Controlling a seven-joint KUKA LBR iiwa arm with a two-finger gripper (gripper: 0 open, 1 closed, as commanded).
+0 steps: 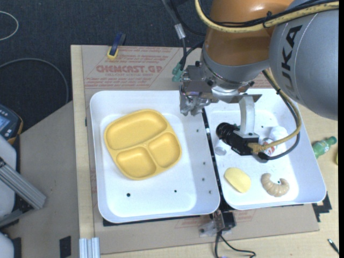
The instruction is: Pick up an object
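Objects for picking: 1 yellow lemon-shaped piece and 1 curled shrimp-like piece, loose in right bin, below gripper; grip state unreadable, nothing visibly held. Yellow 3-compartment tray lies leftward.

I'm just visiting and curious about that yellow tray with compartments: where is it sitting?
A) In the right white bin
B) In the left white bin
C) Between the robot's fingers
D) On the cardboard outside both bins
B: the yellow divided tray lies flat in the left bin, while the right bin holds a small yellow piece and a curled tan piece.
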